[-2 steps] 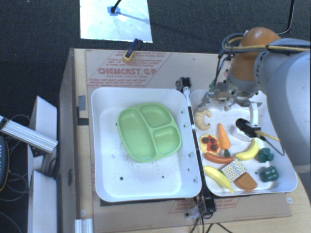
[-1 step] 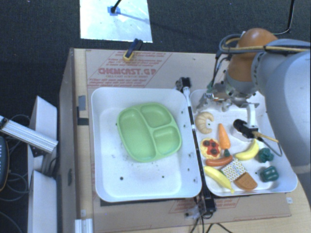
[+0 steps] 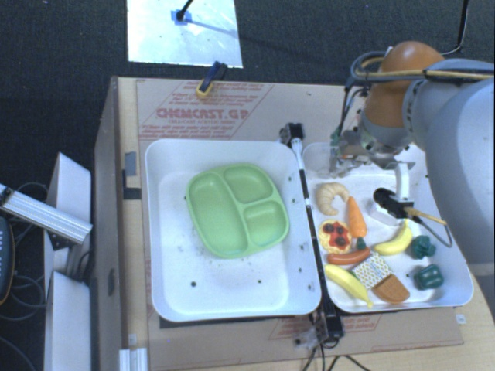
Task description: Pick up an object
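Toy food fills the right bin (image 3: 452,284); green tray (image 3: 236,209) lies left; jaws (image 3: 338,165) unreadable, on dark carpet (image 3: 54,52).

The arm (image 3: 456,130) hides the right bin's (image 3: 456,288) far corner.

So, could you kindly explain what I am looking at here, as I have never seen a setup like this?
This is one camera fixed above a bench, looking down at a slant. The grey and orange shape at right is a robot arm; its gripper hangs over the far end of the right bin. That bin holds toy food: a croissant, carrot, pizza slice, two bananas and more. The left bin holds a green divided plate. I cannot see anything held.
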